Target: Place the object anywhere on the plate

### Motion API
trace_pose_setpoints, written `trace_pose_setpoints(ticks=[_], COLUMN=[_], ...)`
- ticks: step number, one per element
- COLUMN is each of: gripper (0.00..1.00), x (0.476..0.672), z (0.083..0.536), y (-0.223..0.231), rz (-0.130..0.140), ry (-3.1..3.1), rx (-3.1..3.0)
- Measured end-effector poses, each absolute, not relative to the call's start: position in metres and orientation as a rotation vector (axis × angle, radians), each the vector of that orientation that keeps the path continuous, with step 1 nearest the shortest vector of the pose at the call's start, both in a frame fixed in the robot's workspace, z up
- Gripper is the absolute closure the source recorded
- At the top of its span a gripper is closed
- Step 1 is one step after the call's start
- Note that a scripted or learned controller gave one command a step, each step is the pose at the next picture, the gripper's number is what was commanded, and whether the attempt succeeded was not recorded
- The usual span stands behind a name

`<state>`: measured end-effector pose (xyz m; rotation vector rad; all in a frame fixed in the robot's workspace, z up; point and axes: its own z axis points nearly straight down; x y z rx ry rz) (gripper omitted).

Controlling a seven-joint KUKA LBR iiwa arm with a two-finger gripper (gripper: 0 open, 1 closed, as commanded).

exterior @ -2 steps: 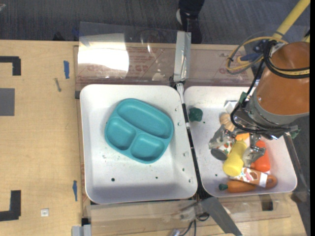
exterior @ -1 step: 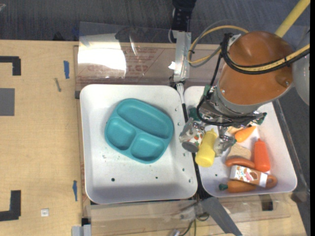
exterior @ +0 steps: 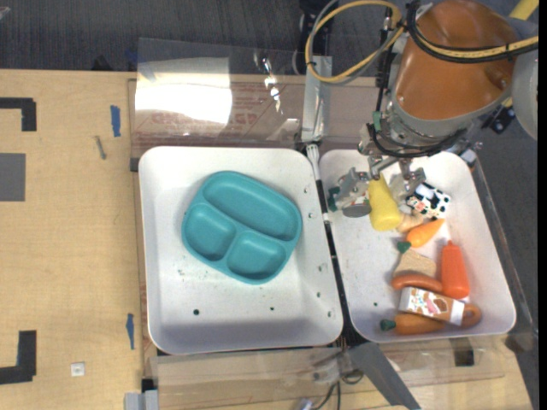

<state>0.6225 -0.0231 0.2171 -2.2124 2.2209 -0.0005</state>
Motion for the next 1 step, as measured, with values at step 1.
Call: trace_pose_setpoints(ticks=[1], gripper=[1.00], x=[0.5583], z=[0.2362], y=[-0.0556], rz=[0.000], ry=[2.076], rx=[-2.355])
